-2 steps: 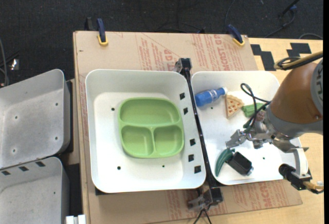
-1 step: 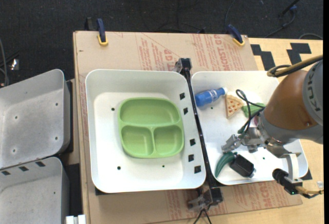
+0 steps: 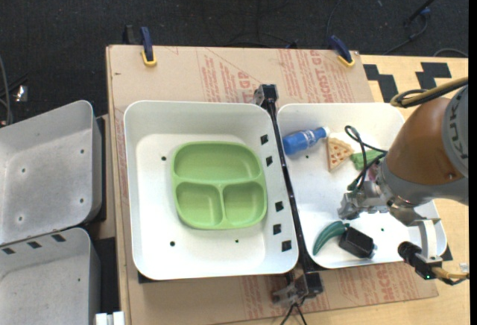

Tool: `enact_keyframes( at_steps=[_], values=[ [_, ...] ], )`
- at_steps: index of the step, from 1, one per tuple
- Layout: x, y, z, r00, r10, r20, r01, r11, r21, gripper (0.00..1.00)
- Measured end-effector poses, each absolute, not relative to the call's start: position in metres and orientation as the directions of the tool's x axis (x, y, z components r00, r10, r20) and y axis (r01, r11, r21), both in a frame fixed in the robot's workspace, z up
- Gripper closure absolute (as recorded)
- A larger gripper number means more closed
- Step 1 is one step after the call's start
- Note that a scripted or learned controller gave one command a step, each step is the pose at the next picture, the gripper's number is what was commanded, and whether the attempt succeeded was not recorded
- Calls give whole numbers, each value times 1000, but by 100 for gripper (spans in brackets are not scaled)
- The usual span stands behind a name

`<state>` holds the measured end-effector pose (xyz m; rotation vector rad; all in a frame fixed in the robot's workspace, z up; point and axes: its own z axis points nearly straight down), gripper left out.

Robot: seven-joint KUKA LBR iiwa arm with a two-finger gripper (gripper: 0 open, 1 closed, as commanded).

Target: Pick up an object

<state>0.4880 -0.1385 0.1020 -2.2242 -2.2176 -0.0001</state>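
The pincer (image 3: 356, 206) hangs low in the right bin (image 3: 313, 167), under the grey and orange arm (image 3: 425, 156). Whether it is spread or pressed together cannot be told; nothing is visibly pinched.

Nearest candidates: the green curved object (image 3: 328, 235) lies just below and left of the pincer; the black block (image 3: 356, 243) lies just below it, beside the green object's upper end. The pizza-slice toy (image 3: 340, 153) sits above the pincer, the blue bottle (image 3: 304, 140) above and further left.

Recommended procedure, judged from this layout: select one object only. For the green curved object, centre over its middle, clear of the block, and close across its width.

Its long axis runs diagonally, pointed tip toward lower left, away from the pincer.
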Motion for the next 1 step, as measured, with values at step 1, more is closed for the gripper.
enact_keyframes(
  at_steps=[1],
  values=[
    [489,-128,157,-3,1000,-1,1000,3,4,100]
  ],
)
